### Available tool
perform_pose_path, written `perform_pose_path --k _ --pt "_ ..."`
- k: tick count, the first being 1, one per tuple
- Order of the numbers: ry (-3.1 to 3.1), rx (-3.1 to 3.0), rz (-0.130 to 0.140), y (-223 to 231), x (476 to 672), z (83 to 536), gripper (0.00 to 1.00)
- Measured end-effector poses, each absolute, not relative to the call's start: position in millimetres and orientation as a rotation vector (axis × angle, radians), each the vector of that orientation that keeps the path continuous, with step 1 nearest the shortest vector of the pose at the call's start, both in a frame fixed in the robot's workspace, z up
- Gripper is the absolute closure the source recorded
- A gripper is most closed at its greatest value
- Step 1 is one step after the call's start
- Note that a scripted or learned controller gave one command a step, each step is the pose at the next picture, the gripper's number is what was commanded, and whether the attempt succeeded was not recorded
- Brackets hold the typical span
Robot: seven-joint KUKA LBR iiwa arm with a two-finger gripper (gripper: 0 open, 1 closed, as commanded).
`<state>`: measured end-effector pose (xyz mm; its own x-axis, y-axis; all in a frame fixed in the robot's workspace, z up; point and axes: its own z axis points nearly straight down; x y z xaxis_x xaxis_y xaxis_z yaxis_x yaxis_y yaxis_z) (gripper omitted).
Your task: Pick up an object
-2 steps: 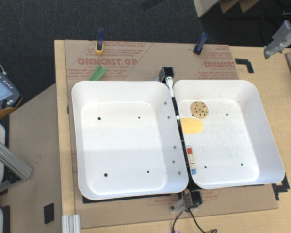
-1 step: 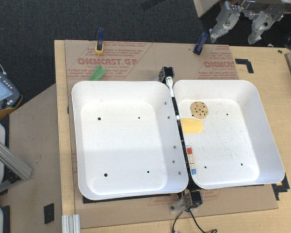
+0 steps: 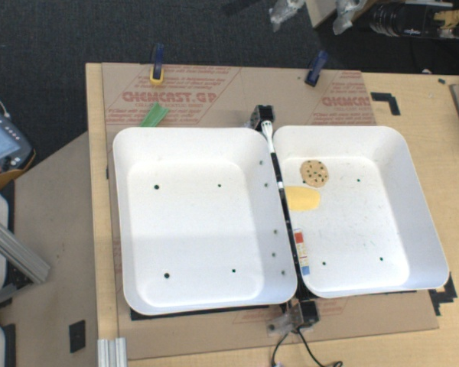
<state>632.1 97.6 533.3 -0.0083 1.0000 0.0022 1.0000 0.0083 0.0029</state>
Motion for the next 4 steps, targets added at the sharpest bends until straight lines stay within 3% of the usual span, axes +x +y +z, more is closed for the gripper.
perform_pose_path --k 1,2,3,4 --pt "2.212 2.229 -0.003 26.4 614.1 536.0 0.0" --pt "2.233 2.209 0.008 137.3 629.1 534.5 0.0" --pt "2.229 2.212 0.01 221.5 667.0 534.6 0.0" --pt "2.213 2.229 -0.004 144.6 656.5 536.0 0.0"
